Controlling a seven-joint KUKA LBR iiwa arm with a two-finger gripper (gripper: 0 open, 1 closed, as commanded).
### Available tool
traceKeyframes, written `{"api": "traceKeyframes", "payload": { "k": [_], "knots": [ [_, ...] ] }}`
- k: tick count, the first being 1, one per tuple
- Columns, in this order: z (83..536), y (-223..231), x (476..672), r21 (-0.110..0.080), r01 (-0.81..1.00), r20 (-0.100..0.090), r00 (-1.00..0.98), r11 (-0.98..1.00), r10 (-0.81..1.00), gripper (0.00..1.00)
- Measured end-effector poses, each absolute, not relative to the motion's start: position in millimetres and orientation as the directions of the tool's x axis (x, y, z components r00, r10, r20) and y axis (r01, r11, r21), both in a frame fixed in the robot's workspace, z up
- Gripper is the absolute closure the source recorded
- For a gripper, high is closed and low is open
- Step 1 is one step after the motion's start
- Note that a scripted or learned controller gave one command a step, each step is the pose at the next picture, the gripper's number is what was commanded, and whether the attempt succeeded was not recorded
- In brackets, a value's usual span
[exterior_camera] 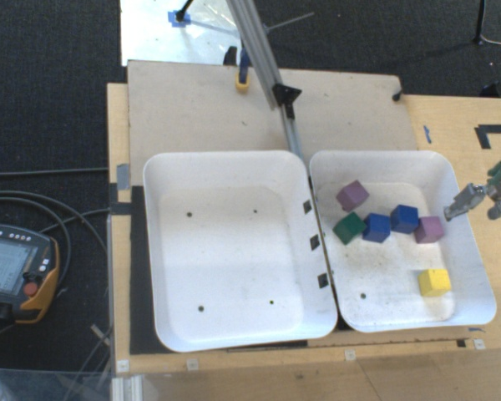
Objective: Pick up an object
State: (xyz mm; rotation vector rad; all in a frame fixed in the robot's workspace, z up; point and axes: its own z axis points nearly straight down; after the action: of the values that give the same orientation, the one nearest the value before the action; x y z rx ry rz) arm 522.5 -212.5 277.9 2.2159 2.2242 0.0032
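Two shallow bins sat side by side, the left bin [225, 249] and the right bin [463, 261], both looking like smooth white plastic with a faint sheen and light grey scuffing on their floors. The bench [259, 103] beneath them looked like pale, matt wood or board. Six small cubes had a matt, soft-looking finish: two purple cubes [351, 195] [429, 229], a green cube [348, 227], two blue cubes [377, 227] [405, 218] and a yellow cube [434, 281]. The gripper [466, 200] appeared as dull grey metal. A slanted pole [255, 40] looked like brushed, silvery metal. The floor [50, 73] resembled dark, rough carpet.
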Motion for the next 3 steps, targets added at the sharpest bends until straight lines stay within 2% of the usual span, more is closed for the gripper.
{"api": "traceKeyframes", "payload": {
  "k": [1,2,3],
  "knots": [
    [159.3,-144.3,542.8,-0.005,1.0,0.004,-0.009,0.009,1.0,0.0],
    [110.0,-97.9,610.5,0.026,1.0,-0.002,0.0,0.0,1.0,0.0],
    [121.2,-96.9,612.2,0.029,1.0,-0.002,-0.005,0.005,1.0,1.0]
  ]
}}
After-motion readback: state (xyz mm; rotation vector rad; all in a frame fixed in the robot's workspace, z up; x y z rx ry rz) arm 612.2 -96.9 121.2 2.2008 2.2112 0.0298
